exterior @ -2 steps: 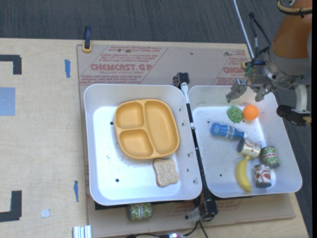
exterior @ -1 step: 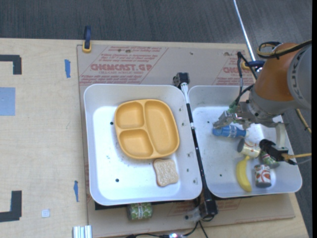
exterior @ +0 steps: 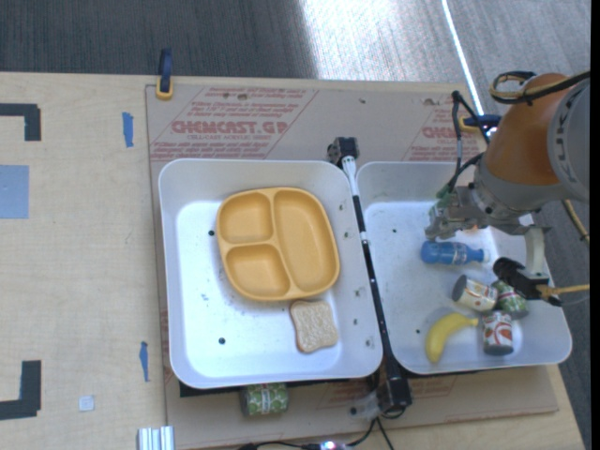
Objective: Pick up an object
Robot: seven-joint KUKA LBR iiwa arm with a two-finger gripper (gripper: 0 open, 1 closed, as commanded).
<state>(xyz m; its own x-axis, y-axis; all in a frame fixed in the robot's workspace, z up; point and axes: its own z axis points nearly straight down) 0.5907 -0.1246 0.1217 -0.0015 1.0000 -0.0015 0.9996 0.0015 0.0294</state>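
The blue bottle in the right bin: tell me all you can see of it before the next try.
The blue bottle looks like glossy plastic, blue with a white end toward the bin's right side. It lies on its side on the floor of the right bin, long axis roughly left to right. The claw hangs just above it in the view; contact cannot be judged. It lies apart from the small cans and the banana nearer the camera.

Tool (exterior: 448,221) low in right bin (exterior: 403,345) above blue bottle (exterior: 450,252); yellow tray (exterior: 277,244), toast (exterior: 314,326) in left bin (exterior: 187,345).

The flat brown cardboard sheet (exterior: 239,120) under the bins had big red letters that looked like "CHEMCAST GP". The smaller red print was too blurry to read.
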